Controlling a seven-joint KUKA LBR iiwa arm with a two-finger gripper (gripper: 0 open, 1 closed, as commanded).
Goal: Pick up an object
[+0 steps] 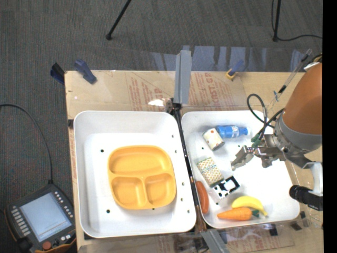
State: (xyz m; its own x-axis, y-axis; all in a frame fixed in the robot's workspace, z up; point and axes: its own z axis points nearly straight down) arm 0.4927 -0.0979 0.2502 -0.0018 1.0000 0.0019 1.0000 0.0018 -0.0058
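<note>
My gripper [254, 158] hangs over the middle of the right bin [274, 194], open, with nothing between its fingers. To its left lie a patterned box [209, 171] and a small tan-and-white cup [212, 138]. A blue bottle [231, 131] lies on its side at the back of the bin. In front of the gripper are a black-and-white block [227, 186], a yellow banana [248, 202] and an orange carrot [237, 213]. A red-orange item [202, 197] rests against the bin's left wall.
The left bin [89, 141] holds a yellow three-compartment plate [141, 176]. A grey upright post [182, 78] stands behind the seam between the bins. A teach pendant [37, 215] lies on the floor at lower left. Cables loop near the arm's wrist [263, 117].
</note>
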